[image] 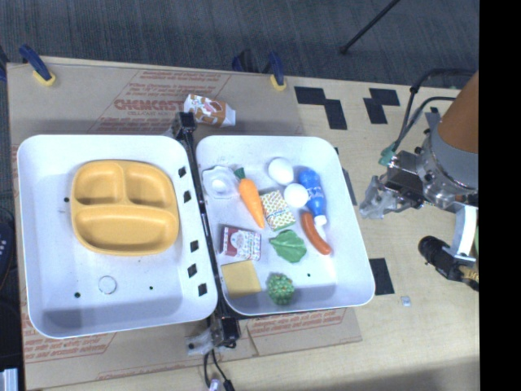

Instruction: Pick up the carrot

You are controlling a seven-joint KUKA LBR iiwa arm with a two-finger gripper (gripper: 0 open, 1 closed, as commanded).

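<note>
Camera view showed us the carrot in the right bin, near its left wall, long axis slanting along that wall. Our gripper hung outside the bin's right edge, well apart.

The carrot is orange with a small green top. It lies flat in the right bin, in its far-left part, green end towards the far edge, tip slanting towards the bin's middle.
</note>
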